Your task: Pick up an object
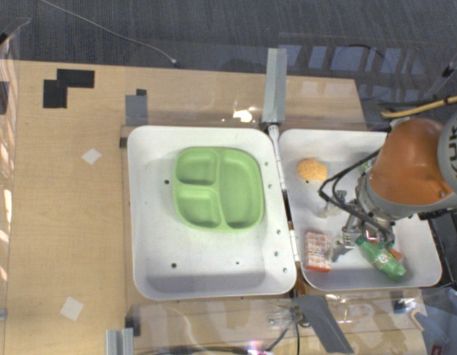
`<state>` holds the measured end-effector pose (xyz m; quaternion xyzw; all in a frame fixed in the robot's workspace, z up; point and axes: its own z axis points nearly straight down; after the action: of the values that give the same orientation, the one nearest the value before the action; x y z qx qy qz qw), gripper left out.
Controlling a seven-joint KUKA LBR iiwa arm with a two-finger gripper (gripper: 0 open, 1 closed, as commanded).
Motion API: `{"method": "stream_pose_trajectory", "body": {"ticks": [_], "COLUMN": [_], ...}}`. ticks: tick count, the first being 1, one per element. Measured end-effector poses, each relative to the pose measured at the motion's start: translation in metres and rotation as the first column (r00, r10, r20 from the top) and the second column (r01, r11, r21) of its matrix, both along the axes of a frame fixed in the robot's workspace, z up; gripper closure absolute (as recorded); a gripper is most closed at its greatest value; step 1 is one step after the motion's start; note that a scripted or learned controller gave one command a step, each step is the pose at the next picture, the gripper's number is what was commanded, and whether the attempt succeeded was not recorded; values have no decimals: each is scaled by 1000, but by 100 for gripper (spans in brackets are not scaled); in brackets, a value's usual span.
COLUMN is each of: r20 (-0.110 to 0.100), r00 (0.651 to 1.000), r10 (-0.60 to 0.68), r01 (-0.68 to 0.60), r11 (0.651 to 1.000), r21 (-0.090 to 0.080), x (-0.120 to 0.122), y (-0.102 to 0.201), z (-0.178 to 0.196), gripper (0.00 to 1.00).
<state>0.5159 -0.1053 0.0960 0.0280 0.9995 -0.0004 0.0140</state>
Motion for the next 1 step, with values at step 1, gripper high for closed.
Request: {"method": "stream_pose_trajectory", "body": {"ticks": [1], "r20": [7], "r00": [967], "r10": [-253], "r01": [253], "r11": [967], "r21": [3], "x": [-19], "y": [3], "z": [0], "gripper": [0]}}
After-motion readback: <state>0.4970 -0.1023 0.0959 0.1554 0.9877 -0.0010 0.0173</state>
